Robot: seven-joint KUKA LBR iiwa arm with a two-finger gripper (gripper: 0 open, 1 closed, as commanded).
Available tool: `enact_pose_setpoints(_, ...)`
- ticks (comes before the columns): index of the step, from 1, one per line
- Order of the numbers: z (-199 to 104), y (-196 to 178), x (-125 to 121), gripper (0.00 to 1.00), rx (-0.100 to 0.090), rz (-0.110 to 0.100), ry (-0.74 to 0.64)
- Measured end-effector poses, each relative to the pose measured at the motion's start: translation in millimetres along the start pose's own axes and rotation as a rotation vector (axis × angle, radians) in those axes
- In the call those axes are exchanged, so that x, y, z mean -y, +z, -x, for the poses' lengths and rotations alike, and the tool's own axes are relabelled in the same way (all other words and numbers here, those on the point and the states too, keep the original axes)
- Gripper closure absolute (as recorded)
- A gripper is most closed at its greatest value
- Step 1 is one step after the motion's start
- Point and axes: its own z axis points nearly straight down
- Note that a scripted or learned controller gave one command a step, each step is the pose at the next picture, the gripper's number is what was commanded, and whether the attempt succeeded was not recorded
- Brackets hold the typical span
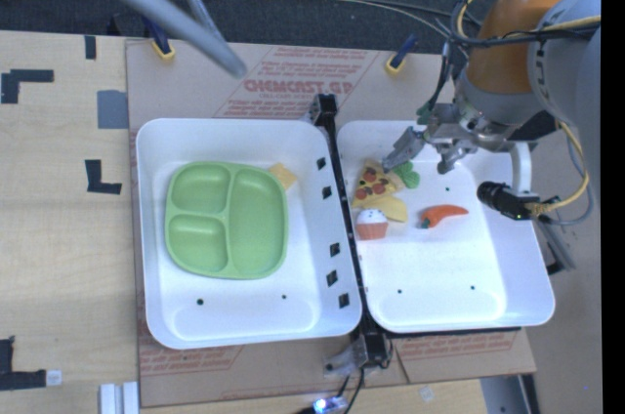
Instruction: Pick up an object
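Now, the right bin (518,295), right of centre frame, carries the small toys, and the gripper (426,154) hangs open and empty over a green piece (406,175) at its upper left. The pizza slice (373,182), cupcake (371,225) and carrot (445,216) crowd close, so a closing finger could nudge a neighbour and miss.

Both bins (156,207) present as smooth white plastic with a slight sheen. Divided green tray (227,219): matt plastic. Beneath the bins, a brown cardboard sheet (293,80), matt, printed. Bench top (59,236): pale wood-grain finish.
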Motion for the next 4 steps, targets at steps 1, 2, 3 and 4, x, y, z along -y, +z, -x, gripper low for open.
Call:
enact_pose_setpoints(1,-0.1,-7.8,-3.0,0.0,0.001,0.013,-0.003)
enact_pose_setpoints(2,-3.4,36.2,-1.0,0.0,0.003,0.01,-0.002)
enact_pose_setpoints(3,-6.0,80.2,0.3,0.0,0.002,0.009,-0.003)
enact_pose_setpoints(4,-6.9,112.1,-0.2,0.0,0.002,0.014,-0.003)
